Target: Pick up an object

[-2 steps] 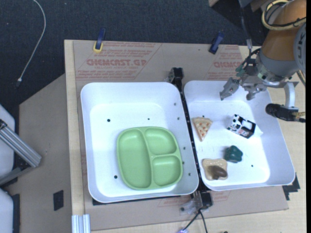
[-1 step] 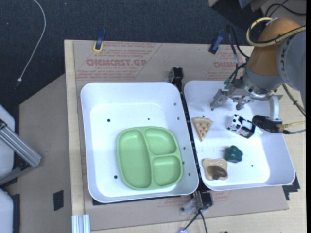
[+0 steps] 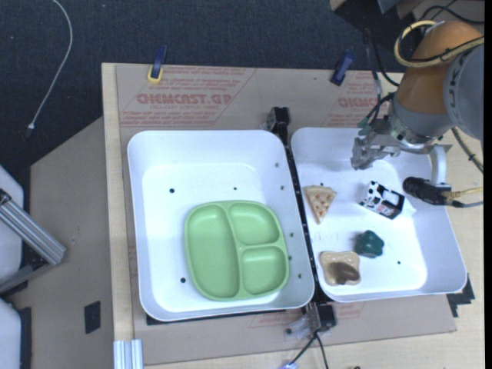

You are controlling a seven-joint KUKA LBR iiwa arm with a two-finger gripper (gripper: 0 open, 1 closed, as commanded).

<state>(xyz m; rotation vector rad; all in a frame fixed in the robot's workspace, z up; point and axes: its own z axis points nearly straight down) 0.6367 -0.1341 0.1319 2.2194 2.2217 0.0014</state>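
The right bin (image 3: pixel 430 279) holds four small things, spread apart with bare white floor between them. A tan wedge shaped like a pizza slice (image 3: pixel 319 201) lies close to the bin's left wall. A black-and-white patterned object (image 3: pixel 382 199) sits near the middle, toward the right. A dark green lump (image 3: pixel 370 244) lies below it, and a beige, dish-like piece (image 3: pixel 340 268) rests near the front rim. The back part of this bin is bare.

The gripper (image 3: pixel 365 154) hangs over that back part, above and slightly left of the black-and-white patterned object and apart from it. Nothing lies between its fingers, though whether they are spread or closed cannot be told at this angle.

The left bin (image 3: pixel 146 175) holds a light green three-compartment tray (image 3: pixel 234 249), set toward the front and well inside the walls. Both bins rest on a brown cardboard sheet (image 3: pixel 231 98) printed with red lettering and clipped at its back edge, over dark carpet (image 3: pixel 115 14).
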